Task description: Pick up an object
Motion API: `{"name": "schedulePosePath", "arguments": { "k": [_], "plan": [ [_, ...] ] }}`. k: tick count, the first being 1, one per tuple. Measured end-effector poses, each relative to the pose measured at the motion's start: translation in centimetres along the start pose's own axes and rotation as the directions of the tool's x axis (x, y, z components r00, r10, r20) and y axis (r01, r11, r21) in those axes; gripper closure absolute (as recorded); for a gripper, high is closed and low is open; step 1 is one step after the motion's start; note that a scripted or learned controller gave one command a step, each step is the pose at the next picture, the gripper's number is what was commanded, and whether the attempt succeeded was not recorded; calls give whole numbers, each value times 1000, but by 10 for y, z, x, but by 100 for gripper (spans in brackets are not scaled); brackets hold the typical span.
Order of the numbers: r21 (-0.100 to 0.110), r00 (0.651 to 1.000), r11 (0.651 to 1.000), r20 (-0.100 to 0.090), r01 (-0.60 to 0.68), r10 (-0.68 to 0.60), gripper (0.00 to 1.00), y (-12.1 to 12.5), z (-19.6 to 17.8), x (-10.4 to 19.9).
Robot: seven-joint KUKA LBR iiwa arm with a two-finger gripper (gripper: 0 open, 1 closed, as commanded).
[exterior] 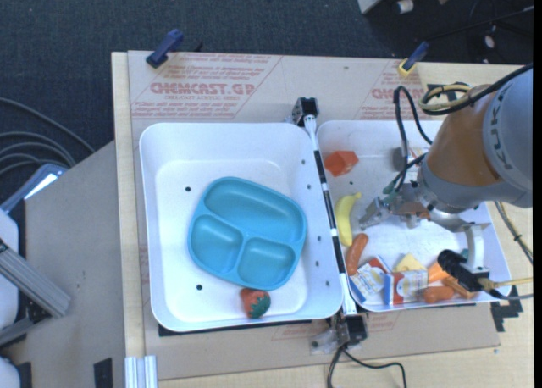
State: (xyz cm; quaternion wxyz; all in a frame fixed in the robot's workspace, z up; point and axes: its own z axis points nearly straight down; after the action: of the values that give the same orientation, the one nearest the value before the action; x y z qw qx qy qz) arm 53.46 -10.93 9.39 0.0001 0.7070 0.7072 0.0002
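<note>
My gripper (pixel 378 204) hangs low over the middle of the right bin (pixel 373 136), its fingers pointing left and standing open with only bin floor between them. Just to its left lies a yellow banana (pixel 345 213), and below that a red-orange chili-like piece (pixel 356 250). An orange-red block (pixel 341 161) sits toward the bin's back left. Along the front wall lie a printed packet (pixel 373 280), a pale yellow wedge (pixel 411 265) and orange pieces (pixel 437 293).
The left bin (pixel 161 208) holds a blue divided plate (pixel 246 231) and a strawberry (pixel 254 301) near its front wall. A clamped divider (pixel 322 183) separates the bins. Cables (pixel 440 98) trail behind the right bin, over the arm.
</note>
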Motion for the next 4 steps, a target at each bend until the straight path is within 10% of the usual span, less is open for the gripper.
{"name": "schedulePosePath", "arguments": {
  "k": [2,3,4],
  "plan": [
    [0,1000,1000,0,1,-1,0,86,9,13],
    [3,1000,1000,-1,0,0,0,52,9,18],
    [2,1000,1000,0,0,0,100,52,-1,18]
  ]
}}
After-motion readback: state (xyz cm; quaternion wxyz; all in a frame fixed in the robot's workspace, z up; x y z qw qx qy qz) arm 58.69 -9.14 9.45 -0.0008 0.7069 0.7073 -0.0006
